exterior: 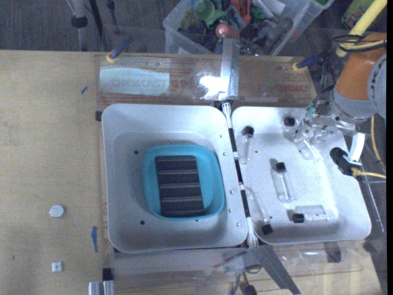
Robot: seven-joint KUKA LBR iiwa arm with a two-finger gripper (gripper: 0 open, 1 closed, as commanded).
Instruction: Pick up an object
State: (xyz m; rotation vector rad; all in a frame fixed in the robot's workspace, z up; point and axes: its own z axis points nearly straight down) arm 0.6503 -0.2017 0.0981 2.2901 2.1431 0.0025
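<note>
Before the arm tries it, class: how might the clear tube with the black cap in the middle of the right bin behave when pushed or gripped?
The clear tube looks round and lies on its side, so it may roll. Its glossy wall could slip between fingers. It seems small and probably light.

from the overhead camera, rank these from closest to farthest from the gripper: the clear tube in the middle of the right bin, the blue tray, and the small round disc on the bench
1. Clear tube, middle of the right bin, below-left of the gripper.
2. Blue tray, in the left bin.
3. Round disc, on the bench at far left.
</note>
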